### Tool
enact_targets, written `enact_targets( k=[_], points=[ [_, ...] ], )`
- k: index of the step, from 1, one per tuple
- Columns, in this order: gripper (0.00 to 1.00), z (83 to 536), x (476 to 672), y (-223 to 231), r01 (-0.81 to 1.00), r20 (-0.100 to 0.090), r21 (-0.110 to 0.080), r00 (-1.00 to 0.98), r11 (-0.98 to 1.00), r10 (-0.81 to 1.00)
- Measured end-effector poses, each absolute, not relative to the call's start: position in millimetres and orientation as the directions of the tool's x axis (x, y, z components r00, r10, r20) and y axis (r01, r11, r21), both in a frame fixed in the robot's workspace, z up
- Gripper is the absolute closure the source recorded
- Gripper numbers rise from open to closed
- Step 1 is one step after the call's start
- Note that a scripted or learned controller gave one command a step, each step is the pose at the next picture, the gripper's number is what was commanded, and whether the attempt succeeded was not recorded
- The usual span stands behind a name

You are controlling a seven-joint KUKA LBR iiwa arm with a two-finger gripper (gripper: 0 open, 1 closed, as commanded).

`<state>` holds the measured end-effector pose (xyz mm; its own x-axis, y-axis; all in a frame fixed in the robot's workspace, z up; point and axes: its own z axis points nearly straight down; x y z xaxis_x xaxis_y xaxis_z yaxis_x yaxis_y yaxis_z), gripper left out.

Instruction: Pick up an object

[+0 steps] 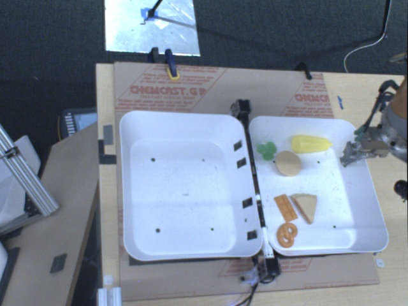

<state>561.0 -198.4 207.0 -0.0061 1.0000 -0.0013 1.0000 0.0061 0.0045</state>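
Gripper [352, 153] is seen at the right edge of the right bin [366, 196], hanging over the rim, arm coming in from the right. Finger state cannot be told: the tip is small and blurred against the bin wall. Nothing is seen between the fingers.

All candidate objects are located in the right bin, clustered toward its left half, well apart from the gripper:
- yellow piece [310, 144], elongated, near the far side, lying roughly crosswise
- green piece [266, 150] just left of it, close to the divider
- tan round disc [288, 164] just below the yellow piece, near the green one
- tan wedge [306, 206] further toward the near side
- orange rectangular piece [285, 207] just beside the wedge, on its left, possibly touching
- orange pretzel-shaped piece [287, 235] nearest the front wall

Left bin [137, 132] sits alongside, the two joined at a dark clipped seam. Both rest on a cardboard sheet [191, 85] on the bench.
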Motion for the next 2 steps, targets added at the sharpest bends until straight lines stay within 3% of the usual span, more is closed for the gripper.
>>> enact_targets(
  k=[1, 2],
  points=[
    [1.0, 364, 500.3, -157, 1.0, -0.002, 0.016, -0.007, 0.008, 1.0],
    [1.0, 502, 488.8, -157, 1.0, -0.006, 0.02, -0.005, 0.005, 1.0]
  ],
)
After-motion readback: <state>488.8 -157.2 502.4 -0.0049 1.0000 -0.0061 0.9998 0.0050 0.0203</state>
